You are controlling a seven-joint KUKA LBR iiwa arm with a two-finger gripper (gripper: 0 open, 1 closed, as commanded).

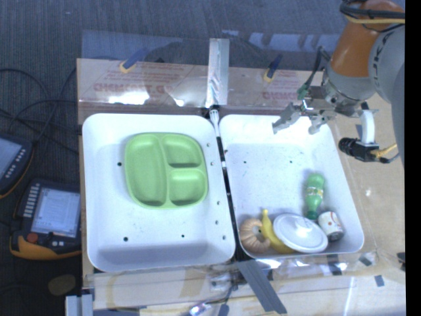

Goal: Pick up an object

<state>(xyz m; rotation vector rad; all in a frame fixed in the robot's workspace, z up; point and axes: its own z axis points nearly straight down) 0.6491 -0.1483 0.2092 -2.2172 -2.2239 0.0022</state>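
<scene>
One bottle [314, 195], one banana [268, 231]

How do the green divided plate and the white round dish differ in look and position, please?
The green divided plate is squarish with three compartments; the white round dish is circular. The plate lies alone in the left bin; the dish is crowded among items in the right bin's near corner. Both lie flat.
</scene>
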